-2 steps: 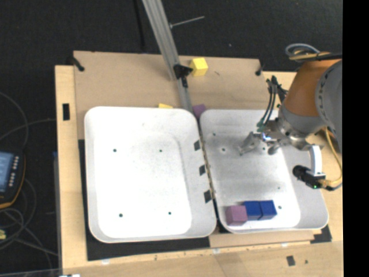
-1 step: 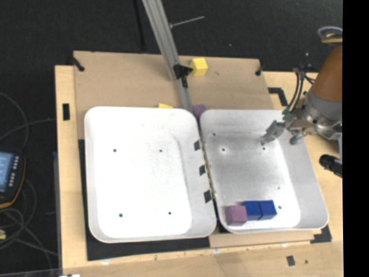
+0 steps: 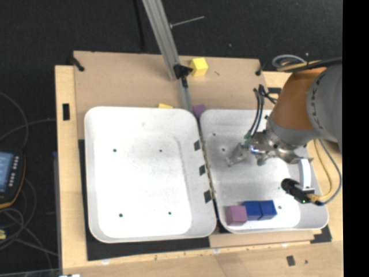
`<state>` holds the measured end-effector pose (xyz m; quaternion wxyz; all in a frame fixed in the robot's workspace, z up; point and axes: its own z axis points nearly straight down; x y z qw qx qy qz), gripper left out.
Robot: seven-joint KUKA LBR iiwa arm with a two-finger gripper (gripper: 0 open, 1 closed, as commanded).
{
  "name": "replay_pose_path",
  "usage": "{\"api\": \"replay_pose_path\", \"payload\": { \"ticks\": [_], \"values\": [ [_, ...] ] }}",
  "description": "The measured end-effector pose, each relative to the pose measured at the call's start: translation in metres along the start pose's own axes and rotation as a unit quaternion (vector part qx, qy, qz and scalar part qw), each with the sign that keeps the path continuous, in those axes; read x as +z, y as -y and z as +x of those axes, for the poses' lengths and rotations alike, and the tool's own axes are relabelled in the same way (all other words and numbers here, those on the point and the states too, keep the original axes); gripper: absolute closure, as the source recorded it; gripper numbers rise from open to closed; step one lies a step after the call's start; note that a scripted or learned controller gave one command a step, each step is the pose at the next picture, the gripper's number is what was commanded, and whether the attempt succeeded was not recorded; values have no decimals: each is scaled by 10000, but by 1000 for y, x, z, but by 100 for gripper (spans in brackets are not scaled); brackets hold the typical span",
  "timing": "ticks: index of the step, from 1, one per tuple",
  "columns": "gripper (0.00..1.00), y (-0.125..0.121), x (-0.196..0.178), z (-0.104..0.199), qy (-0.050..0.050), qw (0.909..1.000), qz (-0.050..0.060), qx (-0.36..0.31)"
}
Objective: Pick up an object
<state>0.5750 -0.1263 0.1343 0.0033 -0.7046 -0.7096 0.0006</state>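
Hovering mid right bin (image 3: 222,128), gripper (image 3: 245,153) state unreadable, cannot tell; purple block (image 3: 236,214), blue block (image 3: 259,209) at near edge, unpicked

1. On the table (image 3: 68,154): two bins side by side, the left bin (image 3: 141,172) and the right bin (image 3: 259,172), touching along the middle.
2. In the right bin, at its near edge: three blocks in a row, the left block (image 3: 236,214), the middle block (image 3: 252,210) and the right block (image 3: 267,209), touching each other.
3. Above the middle of the right bin: the gripper (image 3: 245,154), reaching in from the right.
4. Behind the bins, on the table: a small block (image 3: 199,67) beside a slanted rail (image 3: 161,30).
5. Left of the table: a handheld device (image 3: 10,175).
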Motion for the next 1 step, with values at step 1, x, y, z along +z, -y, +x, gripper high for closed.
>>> {"api": "replay_pose_path", "payload": {
  "ticks": [1],
  "values": [
    [100, -2, -14, -6, 30, 10000, -53, 41]
  ]
}}
